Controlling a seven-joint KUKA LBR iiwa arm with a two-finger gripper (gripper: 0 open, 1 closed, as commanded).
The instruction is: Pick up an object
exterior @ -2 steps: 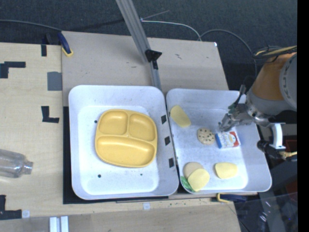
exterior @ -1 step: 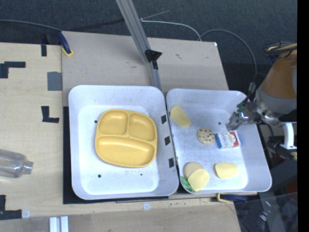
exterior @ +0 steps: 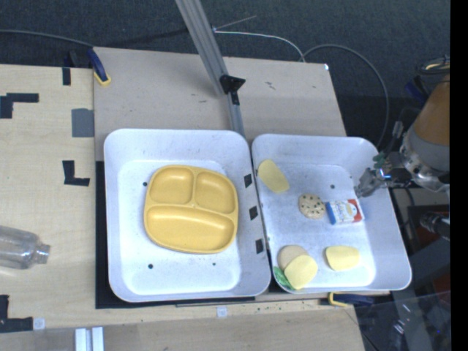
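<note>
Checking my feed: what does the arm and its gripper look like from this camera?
At the right edge, the arm shows an orange band above a pale grey wrist section. Its gripper is small, made of grey and dark metal parts with a bluish glint. Thin dark cables run beside it.

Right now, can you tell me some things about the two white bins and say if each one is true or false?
1. The yellow divided plate lies in the left bin. True.
2. The cookie sits on the yellow divided plate. False: it lies in the right bin, beside the small red, white and blue packet.
3. The claw holds the cookie. False: the claw is near the right bin's right edge, apart from the cookie.
4. A clear plastic bottle lies on the bench, left of both bins. True.
5. The right bin holds several pale yellow pieces. True.
</note>
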